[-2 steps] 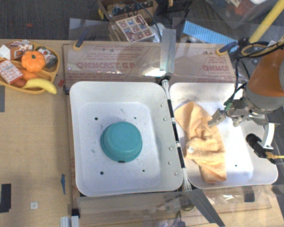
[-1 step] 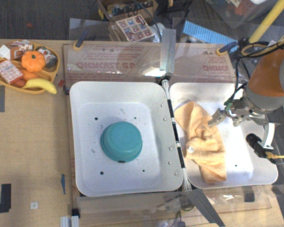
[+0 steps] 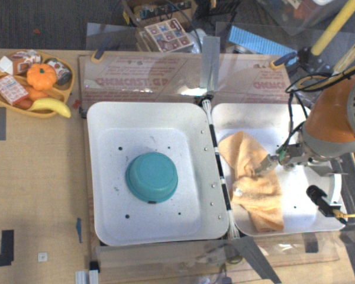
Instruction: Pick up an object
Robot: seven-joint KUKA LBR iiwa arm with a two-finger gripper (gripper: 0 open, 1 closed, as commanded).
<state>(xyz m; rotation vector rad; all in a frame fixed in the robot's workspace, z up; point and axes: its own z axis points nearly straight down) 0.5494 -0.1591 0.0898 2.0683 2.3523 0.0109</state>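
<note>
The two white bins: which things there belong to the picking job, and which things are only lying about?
For the job:
- gripper, at the cloth
- orange cloth, right bin
- teal bowl, left bin

Lying about:
- basket of toy food
- banana
- patterned box

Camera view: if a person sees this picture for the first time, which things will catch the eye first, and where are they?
Most striking is the teal bowl, upside down in the middle of the left bin. Next comes the crumpled orange cloth on the left side of the right bin, where the gripper touches its upper part. At the far left of the bench, a yellow dish holds a small pumpkin and a banana.
</note>
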